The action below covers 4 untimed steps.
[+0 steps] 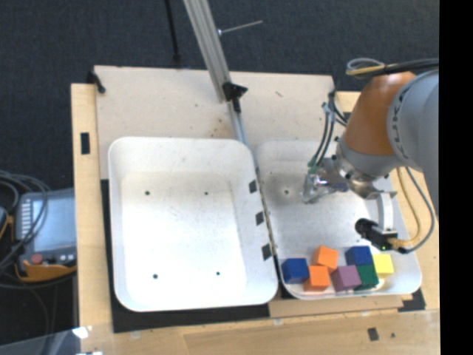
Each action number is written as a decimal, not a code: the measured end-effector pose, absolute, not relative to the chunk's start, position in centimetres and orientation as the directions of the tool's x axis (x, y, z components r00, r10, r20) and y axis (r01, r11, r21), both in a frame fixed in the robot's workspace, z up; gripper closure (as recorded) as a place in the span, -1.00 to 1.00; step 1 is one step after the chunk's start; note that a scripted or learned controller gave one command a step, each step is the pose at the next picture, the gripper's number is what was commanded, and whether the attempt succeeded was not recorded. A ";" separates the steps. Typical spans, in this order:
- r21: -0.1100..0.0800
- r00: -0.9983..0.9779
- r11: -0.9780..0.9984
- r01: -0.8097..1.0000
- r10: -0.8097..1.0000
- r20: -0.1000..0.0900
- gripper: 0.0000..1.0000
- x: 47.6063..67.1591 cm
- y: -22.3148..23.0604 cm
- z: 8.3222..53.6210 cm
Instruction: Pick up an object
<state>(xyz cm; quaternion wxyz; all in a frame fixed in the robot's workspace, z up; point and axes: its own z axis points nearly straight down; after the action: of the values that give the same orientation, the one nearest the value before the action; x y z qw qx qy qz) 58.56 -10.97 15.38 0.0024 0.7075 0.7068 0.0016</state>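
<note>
Two shallow white bins are seen side by side on the desk. The left bin lies well apart from the blocks. In the right bin, a cluster of small blocks is gathered at the near edge: a blue block, two orange blocks, a purple block, a dark blue block, a green block and a yellow block, set touching or just beside one another. The arm is reached in from the right, its orange band above the wrist. The tool is held over the bare middle of the right bin, apart from the blocks; whether it is spread or pressed together cannot be told. Nothing is seen gripped by it.
</note>
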 end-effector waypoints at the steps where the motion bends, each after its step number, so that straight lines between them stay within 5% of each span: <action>1: 0.007 -0.003 0.003 1.000 1.000 -0.002 1.00 58.7 -11.1 20.7; 4: 0.001 -0.008 0.008 1.000 1.000 0.002 1.00 58.2 3.8 21.3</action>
<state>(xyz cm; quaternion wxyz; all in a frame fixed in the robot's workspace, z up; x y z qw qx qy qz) 58.23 3.81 21.31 -0.0002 0.7043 0.7099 0.0010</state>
